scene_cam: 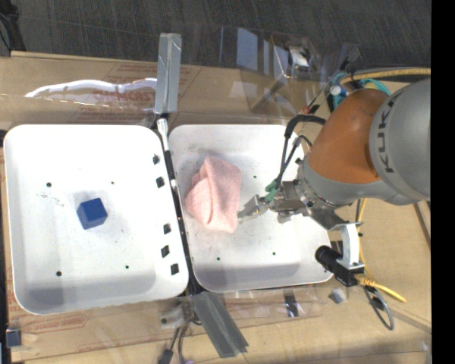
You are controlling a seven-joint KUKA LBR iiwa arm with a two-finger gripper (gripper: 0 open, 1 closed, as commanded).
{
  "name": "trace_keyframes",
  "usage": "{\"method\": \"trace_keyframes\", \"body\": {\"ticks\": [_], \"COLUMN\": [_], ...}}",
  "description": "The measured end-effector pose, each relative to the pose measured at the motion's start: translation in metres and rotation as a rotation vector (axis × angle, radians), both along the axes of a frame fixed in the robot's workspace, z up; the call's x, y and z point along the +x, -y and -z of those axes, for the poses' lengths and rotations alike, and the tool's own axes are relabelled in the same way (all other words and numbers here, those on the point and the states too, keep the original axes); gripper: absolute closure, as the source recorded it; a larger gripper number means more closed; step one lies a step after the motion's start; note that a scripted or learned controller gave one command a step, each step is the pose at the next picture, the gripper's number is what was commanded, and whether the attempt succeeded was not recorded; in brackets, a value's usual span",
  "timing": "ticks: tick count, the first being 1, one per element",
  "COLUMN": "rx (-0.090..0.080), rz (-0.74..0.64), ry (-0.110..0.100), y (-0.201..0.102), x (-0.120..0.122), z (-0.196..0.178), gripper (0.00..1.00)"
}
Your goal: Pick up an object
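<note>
Cardboard-covered bench [76, 74], print unreadable; hand [246, 208] beside pink cloth [213, 193], grip indiscernible.

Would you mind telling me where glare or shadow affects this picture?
Camera view: glare streaks the clear sheet behind the left bin; soft shadow falls beside the pink cloth; the blue cube is crisp; the end effector looks slightly blurred.

floor [98, 10]: dark carpet | bench [83, 74]: brown cardboard top | light: even
</note>
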State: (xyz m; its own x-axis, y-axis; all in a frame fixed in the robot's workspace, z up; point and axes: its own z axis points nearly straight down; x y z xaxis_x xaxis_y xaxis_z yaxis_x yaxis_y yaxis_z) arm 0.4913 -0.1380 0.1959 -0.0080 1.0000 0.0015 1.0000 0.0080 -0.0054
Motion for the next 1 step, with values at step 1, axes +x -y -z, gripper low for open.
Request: {"method": "trace_keyframes", "body": {"ticks": [1], "rx": [0.0], "rz": [-0.151], "ry": [0.005], "y": [-0.0002], "x": [0.0549], "z": [0.1036], "gripper": [0.0]}}
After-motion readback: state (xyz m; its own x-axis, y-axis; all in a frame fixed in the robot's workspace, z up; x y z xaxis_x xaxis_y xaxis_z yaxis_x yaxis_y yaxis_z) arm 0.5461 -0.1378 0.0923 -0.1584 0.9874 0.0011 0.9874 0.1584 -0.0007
